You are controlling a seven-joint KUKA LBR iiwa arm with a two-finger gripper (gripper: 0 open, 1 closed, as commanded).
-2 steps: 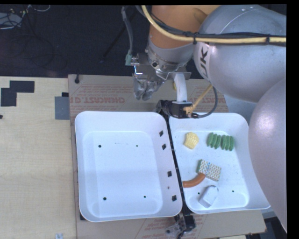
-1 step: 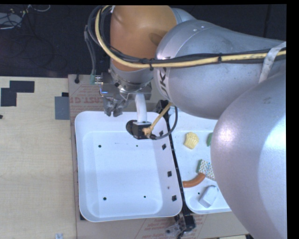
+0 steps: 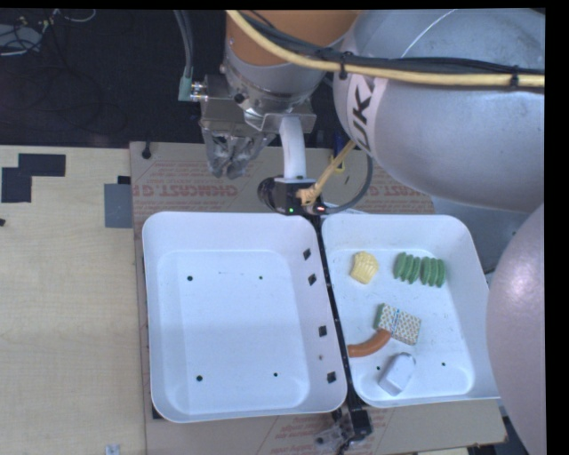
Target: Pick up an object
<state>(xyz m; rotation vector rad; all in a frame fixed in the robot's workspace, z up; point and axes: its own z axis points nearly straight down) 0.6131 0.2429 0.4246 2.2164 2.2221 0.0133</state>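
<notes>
The gripper (image 3: pixel 229 158) hovers beyond the left bin (image 3: pixel 169 391) — whether it is open I cannot tell — while the corn cob (image 3: pixel 363 267), pea pods (image 3: pixel 420 269) and sausage (image 3: pixel 369 344) wait unpicked in the right bin (image 3: pixel 462 240).

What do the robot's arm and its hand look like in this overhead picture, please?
The arm is bulky, rounded and light grey, with black lettering on its shell and an orange band above the wrist. A yellowish cable runs along it. The hand is a small grey metal unit with dull metallic fingers.
</notes>
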